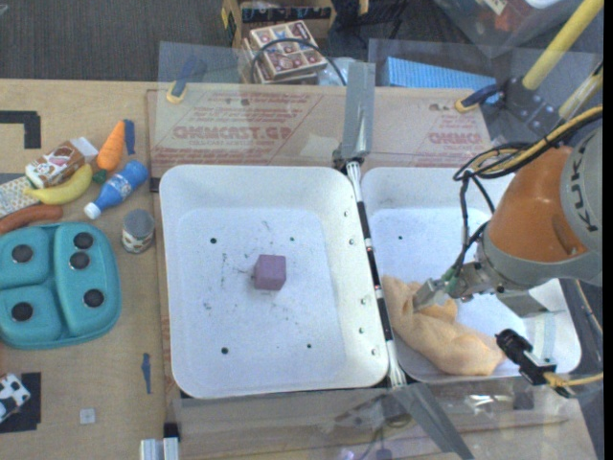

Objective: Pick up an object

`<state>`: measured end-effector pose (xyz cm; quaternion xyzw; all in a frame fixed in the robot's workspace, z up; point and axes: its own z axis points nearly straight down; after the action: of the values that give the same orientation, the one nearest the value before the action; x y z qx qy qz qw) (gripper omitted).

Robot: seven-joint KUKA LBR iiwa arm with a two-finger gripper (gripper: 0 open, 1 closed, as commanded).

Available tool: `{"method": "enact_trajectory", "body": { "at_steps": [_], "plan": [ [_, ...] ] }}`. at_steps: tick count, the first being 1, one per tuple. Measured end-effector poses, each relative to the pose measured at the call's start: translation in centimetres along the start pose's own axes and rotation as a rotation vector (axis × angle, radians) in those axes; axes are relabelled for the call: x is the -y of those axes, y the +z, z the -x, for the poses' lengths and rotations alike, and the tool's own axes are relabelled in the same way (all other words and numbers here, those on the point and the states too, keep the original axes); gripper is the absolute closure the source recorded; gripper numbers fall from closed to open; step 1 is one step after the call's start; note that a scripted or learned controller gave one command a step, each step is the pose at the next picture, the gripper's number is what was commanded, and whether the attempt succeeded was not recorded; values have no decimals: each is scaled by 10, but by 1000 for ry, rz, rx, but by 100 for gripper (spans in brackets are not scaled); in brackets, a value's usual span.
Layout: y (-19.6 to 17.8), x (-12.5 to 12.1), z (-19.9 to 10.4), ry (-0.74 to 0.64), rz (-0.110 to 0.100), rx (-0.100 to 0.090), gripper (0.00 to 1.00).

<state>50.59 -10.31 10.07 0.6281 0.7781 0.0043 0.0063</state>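
Note:
A small purple cube (269, 272) lies near the middle of the left bin (192, 199). A crumpled tan cloth (441, 332) fills the near left corner of the right bin (421, 195). My gripper (433, 291) reaches in from the right, below the orange wrist band, and hangs right over the upper part of the cloth. Its fingertips touch or nearly touch the fabric; how the fingers stand is too small to make out.
Left of the bins lie a teal tray (53, 281), a toy banana (59, 188), a carrot (113, 146), a blue bottle (117, 188) and a small can (138, 230). Cardboard sheets and boxes stand behind the bins. A metal divider (369, 276) separates them.

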Motion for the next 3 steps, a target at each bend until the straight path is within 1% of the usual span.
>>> {"method": "enact_trajectory", "body": {
  "at_steps": [1, 2, 3],
  "plan": [
    [-10, 0, 1, 2, 2, 2, 100],
    [-10, 0, 1, 3, 2, 2, 0],
    [11, -21, 21, 250, -7, -2, 0]
  ]
}}
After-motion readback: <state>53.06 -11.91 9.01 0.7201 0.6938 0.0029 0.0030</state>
